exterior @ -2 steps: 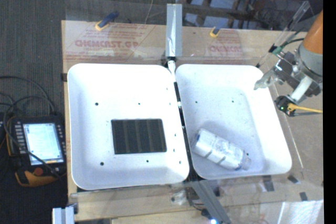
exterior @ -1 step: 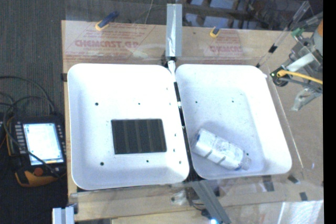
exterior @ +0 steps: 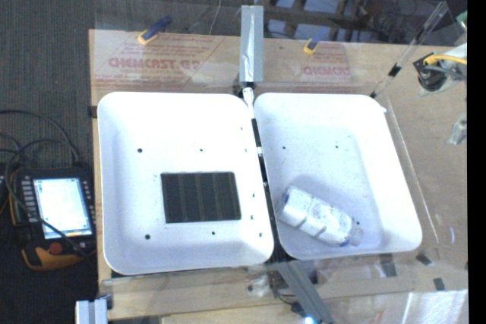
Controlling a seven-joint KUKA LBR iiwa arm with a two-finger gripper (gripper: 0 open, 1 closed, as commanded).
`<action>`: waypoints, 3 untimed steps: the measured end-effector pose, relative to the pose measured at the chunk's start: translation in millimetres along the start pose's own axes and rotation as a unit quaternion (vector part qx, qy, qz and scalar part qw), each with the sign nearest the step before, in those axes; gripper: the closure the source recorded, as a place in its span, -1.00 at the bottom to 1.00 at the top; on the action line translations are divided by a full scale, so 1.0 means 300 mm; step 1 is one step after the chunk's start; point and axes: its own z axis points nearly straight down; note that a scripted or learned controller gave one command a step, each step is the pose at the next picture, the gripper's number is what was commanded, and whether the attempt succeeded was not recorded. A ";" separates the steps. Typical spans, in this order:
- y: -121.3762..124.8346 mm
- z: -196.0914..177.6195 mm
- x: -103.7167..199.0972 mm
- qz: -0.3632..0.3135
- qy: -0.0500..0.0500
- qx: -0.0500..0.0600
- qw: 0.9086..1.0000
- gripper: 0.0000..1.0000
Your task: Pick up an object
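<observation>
You cannot tell the claw's state, but the white bottle (exterior: 317,218) lies on its side in the right bin (exterior: 342,117), apart from the walls and probably easy to grasp.

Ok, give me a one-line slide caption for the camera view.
Two white bins side by side: a dark ribbed pad lies in the left bin, a white bottle on its side in the right bin.

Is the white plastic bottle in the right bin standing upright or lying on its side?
Lying on its side. The white plastic bottle stretches lengthwise across the right white bin's floor.
</observation>
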 end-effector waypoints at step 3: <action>0.148 -0.167 0.207 0.017 0.000 0.000 1.000 1.00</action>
